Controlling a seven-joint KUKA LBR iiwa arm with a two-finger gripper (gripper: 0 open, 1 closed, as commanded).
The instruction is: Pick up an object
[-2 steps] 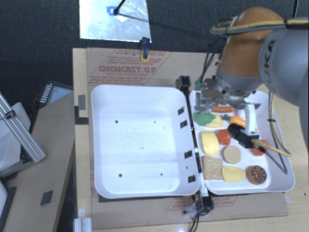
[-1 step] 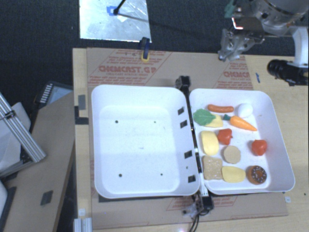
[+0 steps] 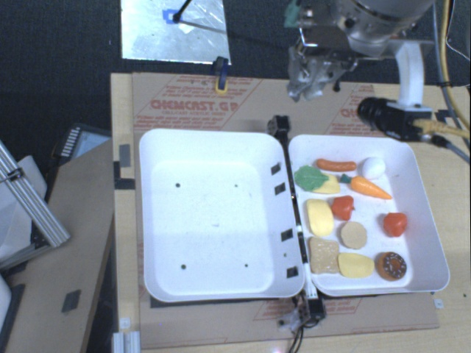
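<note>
A single fixed camera looks down at a slant from above the bench (image 3: 199, 98), far enough back that both white bins (image 3: 158, 197) sit in the lower frame and the arm (image 3: 383, 6) enters at upper right.

A robotics lab: cardboard-topped bench (image 3: 221, 101), aluminium framing (image 3: 29, 204), loose cables (image 3: 452, 43), twin white bins (image 3: 213, 142).

The right bin (image 3: 427, 219) holds toy foods lying loose: a sausage (image 3: 335, 165) and white egg (image 3: 373, 168) near its far edge; a green leaf (image 3: 310, 177) by the left wall; an orange carrot (image 3: 370, 188); a yellow block (image 3: 319, 217); two red pieces (image 3: 342, 207) (image 3: 395, 223); a tan round (image 3: 353, 234); a cracker (image 3: 324, 255), yellow slice (image 3: 356, 265) and chocolate doughnut (image 3: 391, 265) along the near edge.
</note>
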